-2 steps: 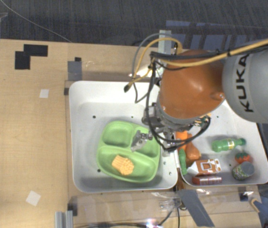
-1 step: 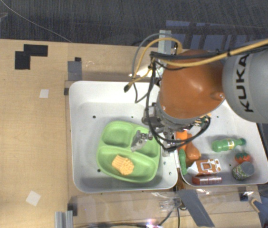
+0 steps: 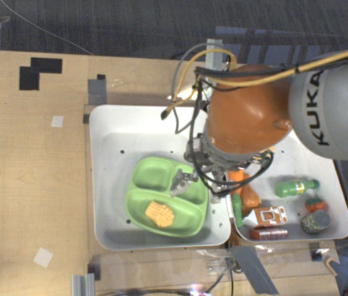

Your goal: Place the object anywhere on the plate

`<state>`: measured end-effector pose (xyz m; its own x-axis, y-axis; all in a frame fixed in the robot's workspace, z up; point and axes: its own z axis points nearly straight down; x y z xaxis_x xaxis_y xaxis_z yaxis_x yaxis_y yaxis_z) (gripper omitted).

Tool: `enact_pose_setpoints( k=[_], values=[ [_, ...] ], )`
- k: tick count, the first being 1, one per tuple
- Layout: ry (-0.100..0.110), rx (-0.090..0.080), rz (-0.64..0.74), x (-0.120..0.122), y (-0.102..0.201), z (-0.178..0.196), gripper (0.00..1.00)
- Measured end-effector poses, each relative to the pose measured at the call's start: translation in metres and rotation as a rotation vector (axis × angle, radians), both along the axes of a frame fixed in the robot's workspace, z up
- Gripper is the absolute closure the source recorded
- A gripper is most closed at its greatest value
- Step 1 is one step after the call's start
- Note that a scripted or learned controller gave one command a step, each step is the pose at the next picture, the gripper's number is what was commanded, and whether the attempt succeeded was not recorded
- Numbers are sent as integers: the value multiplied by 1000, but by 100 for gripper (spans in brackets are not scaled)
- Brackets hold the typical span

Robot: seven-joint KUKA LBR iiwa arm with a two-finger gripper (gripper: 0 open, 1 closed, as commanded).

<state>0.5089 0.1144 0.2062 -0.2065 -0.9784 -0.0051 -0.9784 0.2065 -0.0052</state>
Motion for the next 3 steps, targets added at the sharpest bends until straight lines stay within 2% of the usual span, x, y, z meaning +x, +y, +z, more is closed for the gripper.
enact_pose_setpoints(
  k=[3],
  values=[
    [0,0,0,0,0,0,0]
  ],
)
